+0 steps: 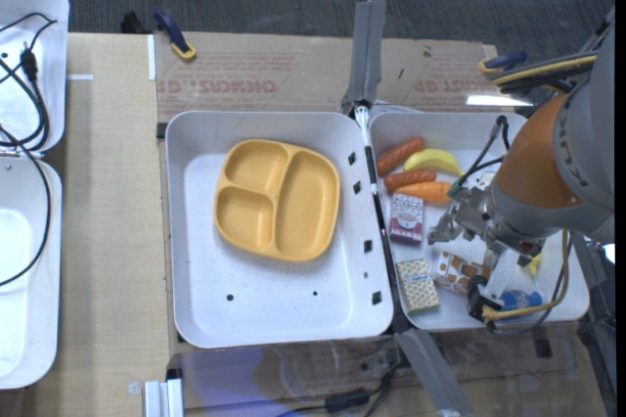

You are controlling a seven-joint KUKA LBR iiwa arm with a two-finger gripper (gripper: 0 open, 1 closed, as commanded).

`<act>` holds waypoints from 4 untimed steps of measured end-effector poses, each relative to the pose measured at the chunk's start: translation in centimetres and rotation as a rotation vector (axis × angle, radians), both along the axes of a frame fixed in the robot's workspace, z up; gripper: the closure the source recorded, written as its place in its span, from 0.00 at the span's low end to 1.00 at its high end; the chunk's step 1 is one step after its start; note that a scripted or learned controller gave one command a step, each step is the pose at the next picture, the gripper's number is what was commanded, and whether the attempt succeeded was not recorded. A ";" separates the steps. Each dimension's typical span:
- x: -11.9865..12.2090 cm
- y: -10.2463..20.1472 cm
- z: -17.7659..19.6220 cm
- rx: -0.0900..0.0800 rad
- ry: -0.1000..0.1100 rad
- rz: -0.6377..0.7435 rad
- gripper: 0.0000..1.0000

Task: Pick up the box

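I have the gripper [460,234] low in the right-hand white bin [577,293], over a small white-and-orange printed carton [456,272]. I cannot tell how its fingers stand. The target, a flat dark-red cardboard box [407,217], lies just left, beside the bin wall. Risk: neighbouring cartons and an orange plastic carrot [424,193] crowd it, so a closure could catch the wrong item.
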State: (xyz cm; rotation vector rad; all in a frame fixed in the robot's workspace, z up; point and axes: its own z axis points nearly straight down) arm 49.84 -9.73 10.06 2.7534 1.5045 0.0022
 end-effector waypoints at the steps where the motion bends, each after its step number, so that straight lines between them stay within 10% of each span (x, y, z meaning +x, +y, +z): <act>1: -1.8 -0.1 -0.7 0.005 -0.005 -0.677 0.00; 2: -2.0 -0.1 0.0 0.003 0.003 -0.674 1.00; 3: -1.3 0.0 0.5 0.007 -0.018 -0.670 0.00; 4: 3.3 -7.7 11.1 0.001 0.007 -0.667 0.00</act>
